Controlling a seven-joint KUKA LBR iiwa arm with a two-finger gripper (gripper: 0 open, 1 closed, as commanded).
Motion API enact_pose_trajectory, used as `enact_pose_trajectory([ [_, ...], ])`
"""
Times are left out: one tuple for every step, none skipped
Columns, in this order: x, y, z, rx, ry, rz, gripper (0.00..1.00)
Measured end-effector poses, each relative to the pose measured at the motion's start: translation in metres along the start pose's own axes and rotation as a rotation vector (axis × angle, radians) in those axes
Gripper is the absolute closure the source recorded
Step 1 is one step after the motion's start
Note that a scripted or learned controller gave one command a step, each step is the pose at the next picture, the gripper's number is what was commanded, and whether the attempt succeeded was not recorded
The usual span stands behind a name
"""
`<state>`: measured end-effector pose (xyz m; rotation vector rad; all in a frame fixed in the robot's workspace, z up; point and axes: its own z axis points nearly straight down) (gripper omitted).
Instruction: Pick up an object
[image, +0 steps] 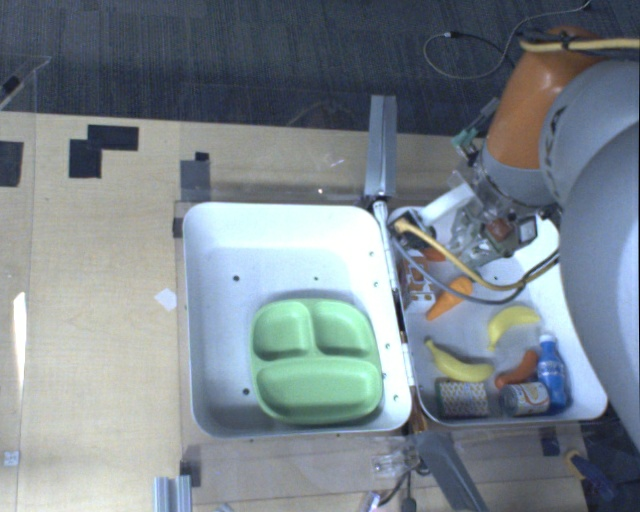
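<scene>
**Right bin: small toy produce, carrot nearest the tool**

Tool (487, 232) low over far end of right bin (590, 400), among cables; open or closed cannot be told from this slant.

Likely target: orange carrot (449, 297), lying just below and left of tool, pointed end down-left. Probably light hollow plastic, stiff, smooth and a bit slippery; tapered, so best taken across the thick end, not the tip.

Other candidates, placed from carrot:
- Yellow banana (513, 323) just right, curved, glossy.
- Second banana (457, 363) below, longer; pinch across mid-length.
- Blue bottle (549, 372) well right and below, round, apt to roll.
- Grey can (524, 398) and grey grater-like block (462, 398) along near wall.

Green divided tray (316, 358) in left bin (215, 250), far left of carrot; broad, shallow, awkward for pinching.
</scene>
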<state>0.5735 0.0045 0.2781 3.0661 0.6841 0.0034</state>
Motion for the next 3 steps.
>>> enact_pose_trajectory([
  [0.065, 0.067, 0.063, -0.001, 0.000, 0.089, 1.00],
  [0.066, 0.003, -0.044, 0.000, 0.004, 0.218, 1.00],
  [0.028, -0.025, 0.072, 0.001, -0.002, 0.120, 1.00],
])
